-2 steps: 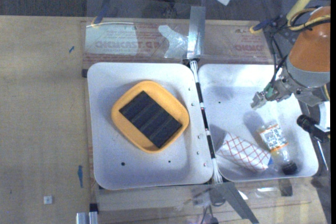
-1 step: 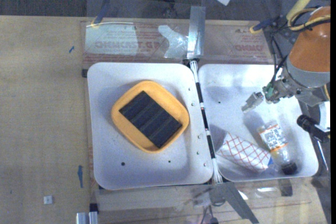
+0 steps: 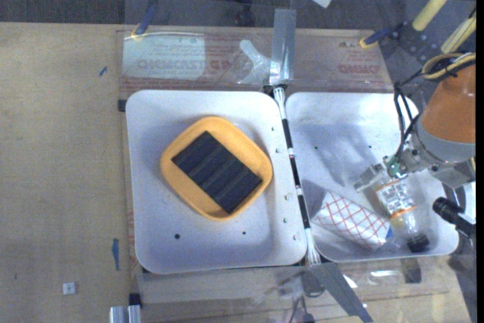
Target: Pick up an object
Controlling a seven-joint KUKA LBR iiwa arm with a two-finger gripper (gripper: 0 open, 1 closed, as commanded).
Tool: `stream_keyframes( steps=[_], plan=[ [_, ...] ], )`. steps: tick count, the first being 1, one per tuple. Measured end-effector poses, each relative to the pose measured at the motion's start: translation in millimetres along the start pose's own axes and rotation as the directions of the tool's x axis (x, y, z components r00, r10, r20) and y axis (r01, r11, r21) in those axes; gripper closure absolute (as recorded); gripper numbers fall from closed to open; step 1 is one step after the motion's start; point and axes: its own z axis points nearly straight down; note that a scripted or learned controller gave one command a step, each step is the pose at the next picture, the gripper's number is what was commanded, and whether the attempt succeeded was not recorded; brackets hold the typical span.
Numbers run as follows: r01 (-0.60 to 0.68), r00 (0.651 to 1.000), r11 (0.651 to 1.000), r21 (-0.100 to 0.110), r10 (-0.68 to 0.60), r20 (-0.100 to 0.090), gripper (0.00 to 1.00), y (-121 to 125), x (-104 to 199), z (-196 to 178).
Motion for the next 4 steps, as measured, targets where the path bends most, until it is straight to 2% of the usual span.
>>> stream_keyframes(
  steps=[1,2,3,4],
  plan=[
    [-0.051,0.999,0.999,-0.009,0.051,0.005,0.0,-16,-23,28],
    [-0.14,0.99,0.99,-0.007,0.14,0.003,0.0,-22,0,28],
    [-0.142,0.99,0.99,-0.01,0.142,0.004,1.0,-21,-1,18],
    [-0.109,0.994,0.994,0.011,0.11,-0.005,1.0,-4,15,-55]
  ],
)
